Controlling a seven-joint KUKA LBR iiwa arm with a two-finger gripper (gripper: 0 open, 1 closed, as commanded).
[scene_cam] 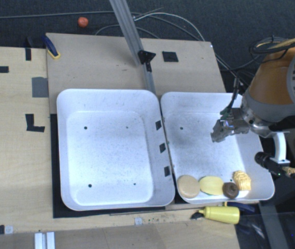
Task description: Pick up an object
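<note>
Along the near wall of the right bin (199, 105) lie several small objects: a tan round piece (188, 186), a pale yellow oval (211, 185), a dark brown ring (230, 190) and a yellow-orange ridged piece (241, 180). My gripper (221, 132) hangs over the right part of that bin, well above and behind these objects, with the grey and orange arm (274, 90) reaching in from the right. Nothing shows between its tips.
The left bin (106, 149) sits beside the right one. A yellow tool (221, 213) lies on the bench just in front of the right bin. A slanted metal pole (131, 30) rises behind the bins. A small orange ball (83, 21) lies at the far back.
</note>
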